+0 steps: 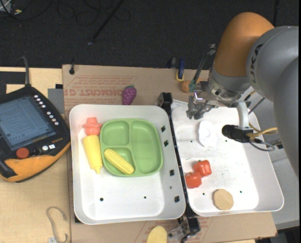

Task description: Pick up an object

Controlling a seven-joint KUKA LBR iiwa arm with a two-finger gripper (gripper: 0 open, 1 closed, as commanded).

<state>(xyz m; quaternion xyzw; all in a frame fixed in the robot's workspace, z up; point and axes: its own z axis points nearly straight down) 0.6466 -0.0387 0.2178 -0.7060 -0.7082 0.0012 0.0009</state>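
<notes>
My gripper [195, 110] hangs over the far left corner of the right bin [272, 186], with nothing visibly held. A white rounded object [206, 134] lies just in front of it and to its right, apart from it. Nearer the front of that bin lie two red pepper-like pieces [198, 173] and a tan round cookie [223, 199]. The left bin [120, 204] holds a green divided plate [140, 140] with a corn cob [119, 161] in it. Beside the plate is a yellow bottle [92, 152] with a pink cap.
A teach pendant [24, 130] lies on the bench to the left. Behind the bins on the cardboard sit a purple toy [129, 94] and a small orange thing [185, 85]. A yellow fruit [157, 234] rests below the bins' front edge. The grey arm fills the right side.
</notes>
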